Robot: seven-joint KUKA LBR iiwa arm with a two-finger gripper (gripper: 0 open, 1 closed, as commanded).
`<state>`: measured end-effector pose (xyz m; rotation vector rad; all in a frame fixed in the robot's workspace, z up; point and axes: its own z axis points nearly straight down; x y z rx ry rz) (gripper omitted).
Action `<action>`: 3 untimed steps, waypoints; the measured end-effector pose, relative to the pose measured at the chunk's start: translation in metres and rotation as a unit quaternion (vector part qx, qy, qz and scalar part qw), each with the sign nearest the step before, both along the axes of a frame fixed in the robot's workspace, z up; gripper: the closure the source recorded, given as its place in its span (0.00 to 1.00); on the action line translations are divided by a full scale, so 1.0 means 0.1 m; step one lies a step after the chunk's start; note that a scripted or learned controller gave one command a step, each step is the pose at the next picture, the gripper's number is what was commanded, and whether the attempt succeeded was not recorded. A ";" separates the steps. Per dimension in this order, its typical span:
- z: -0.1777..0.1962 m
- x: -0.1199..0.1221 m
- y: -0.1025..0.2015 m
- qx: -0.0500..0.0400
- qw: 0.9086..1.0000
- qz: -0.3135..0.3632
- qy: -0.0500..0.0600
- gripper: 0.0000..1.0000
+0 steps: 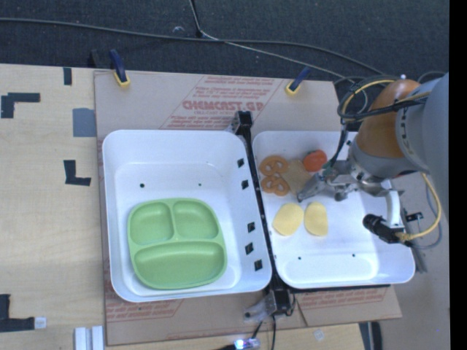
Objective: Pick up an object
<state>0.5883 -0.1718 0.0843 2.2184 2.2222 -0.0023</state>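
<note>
Camera view, looking down at a slant: two shallow white bins sit side by side on a brown cardboard sheet. The left bin (117, 152) holds a green divided plate (176, 243) with three compartments, lying flat in the bin's near half. The right bin (350, 268) holds four small food-shaped items. A tan pretzel-shaped piece (275, 174) lies at the far left, close to the divider between the bins. An orange-red round piece (315, 160) sits just right of it, near the far wall. Two pale yellow chip-like pieces lie side by side nearer the middle: the left yellow piece (288, 219) and the right yellow piece (316, 219), almost touching each other.

The grey arm with its orange band reaches in from the right, and the gripper (310, 190) hangs low over the right bin, between the orange-red piece and the yellow pieces. Its dark fingers point left, toward the pretzel piece; whether they are spread or pressed together cannot be told. Nothing is visibly caught between them.
</note>
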 end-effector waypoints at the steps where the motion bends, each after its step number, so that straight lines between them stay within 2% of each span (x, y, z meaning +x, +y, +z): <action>1: 0.12 0.01 -0.01 -0.001 1.000 0.000 -0.002 1.00; 3: 1.28 0.06 0.03 0.000 1.000 0.000 -0.002 1.00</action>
